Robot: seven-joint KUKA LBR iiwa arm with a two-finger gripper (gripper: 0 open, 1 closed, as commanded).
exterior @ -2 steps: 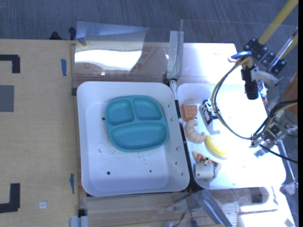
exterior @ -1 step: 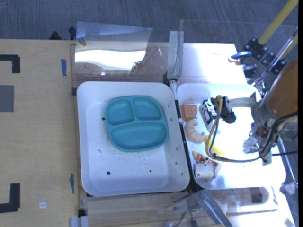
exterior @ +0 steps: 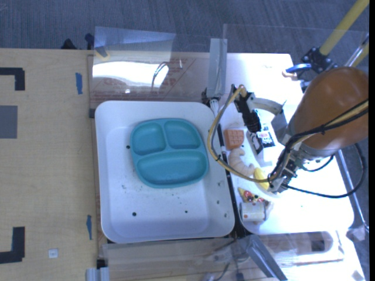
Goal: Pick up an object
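Smooth teal 3-compartment plate (exterior: 169, 152) in glossy white bin (exterior: 111, 174), claw (exterior: 278, 183) nearby

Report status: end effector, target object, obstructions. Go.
End effector low in right bin, over a yellow object; grasp unconfirmed. Orange waffle-like block and small clutter close by. Teal divided plate sits in left bin.

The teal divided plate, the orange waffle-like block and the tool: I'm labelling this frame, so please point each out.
teal divided plate (exterior: 170, 167): camera view, floor of its large lower compartment.
orange waffle-like block (exterior: 235, 137): camera view, centre of its top face.
tool (exterior: 276, 181): camera view, its tip, above the yellow item.
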